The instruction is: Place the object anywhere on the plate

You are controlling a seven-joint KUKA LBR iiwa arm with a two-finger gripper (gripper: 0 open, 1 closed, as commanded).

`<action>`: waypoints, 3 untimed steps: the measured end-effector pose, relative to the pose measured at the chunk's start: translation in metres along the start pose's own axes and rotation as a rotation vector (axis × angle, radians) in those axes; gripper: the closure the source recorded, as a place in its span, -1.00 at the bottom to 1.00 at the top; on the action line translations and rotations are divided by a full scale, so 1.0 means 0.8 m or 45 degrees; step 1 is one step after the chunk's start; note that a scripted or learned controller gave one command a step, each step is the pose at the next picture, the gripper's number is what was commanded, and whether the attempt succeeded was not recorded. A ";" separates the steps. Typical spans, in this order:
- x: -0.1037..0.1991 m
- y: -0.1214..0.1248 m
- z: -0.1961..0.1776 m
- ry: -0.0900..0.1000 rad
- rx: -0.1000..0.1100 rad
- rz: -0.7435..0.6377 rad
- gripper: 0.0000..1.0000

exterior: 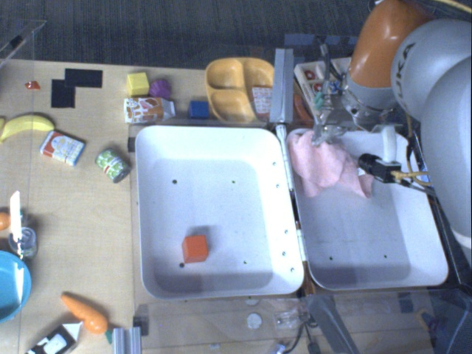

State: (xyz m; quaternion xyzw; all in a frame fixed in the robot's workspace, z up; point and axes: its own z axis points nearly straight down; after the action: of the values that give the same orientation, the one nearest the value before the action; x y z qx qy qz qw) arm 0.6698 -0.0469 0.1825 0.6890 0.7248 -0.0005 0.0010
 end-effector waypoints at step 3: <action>0.321 -0.150 0.012 0.003 0.004 -0.171 1.00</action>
State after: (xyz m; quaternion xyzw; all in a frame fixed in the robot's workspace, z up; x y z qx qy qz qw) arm 0.5372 0.2036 0.1722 0.6389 0.7693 -0.0009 -0.0009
